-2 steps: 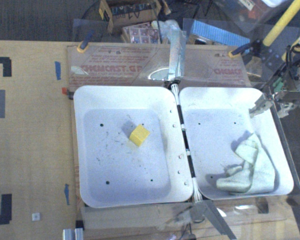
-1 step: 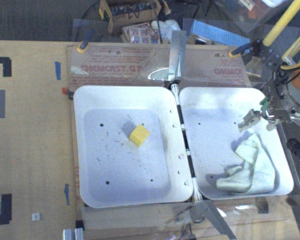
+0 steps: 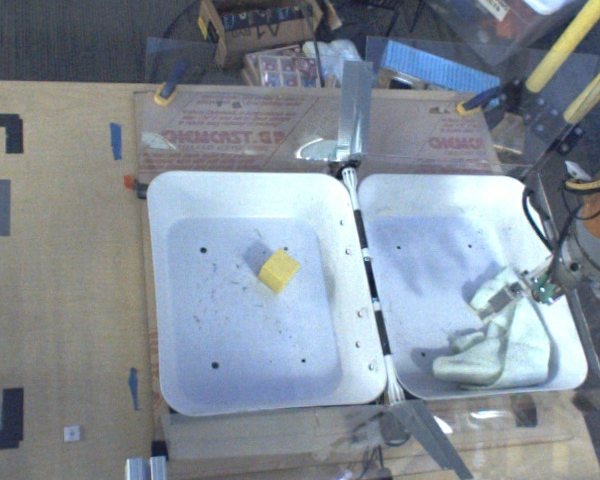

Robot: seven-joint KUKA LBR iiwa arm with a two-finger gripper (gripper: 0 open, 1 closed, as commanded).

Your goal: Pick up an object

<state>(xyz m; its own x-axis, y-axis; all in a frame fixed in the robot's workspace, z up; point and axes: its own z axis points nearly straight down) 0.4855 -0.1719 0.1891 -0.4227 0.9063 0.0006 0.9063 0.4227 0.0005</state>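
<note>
While our small metal two-finger gripper (image 3: 504, 298) hangs low over the right shallow white plastic bin (image 3: 420, 203), its jaws look clamped on the upper end of a limp, crumpled off-white cloth (image 3: 492, 353), whose bulk sags onto the bin floor near the front wall. We see a small yellow cube-shaped block (image 3: 279, 271) sitting alone mid-floor in the left smooth white bin (image 3: 180, 208).
</note>
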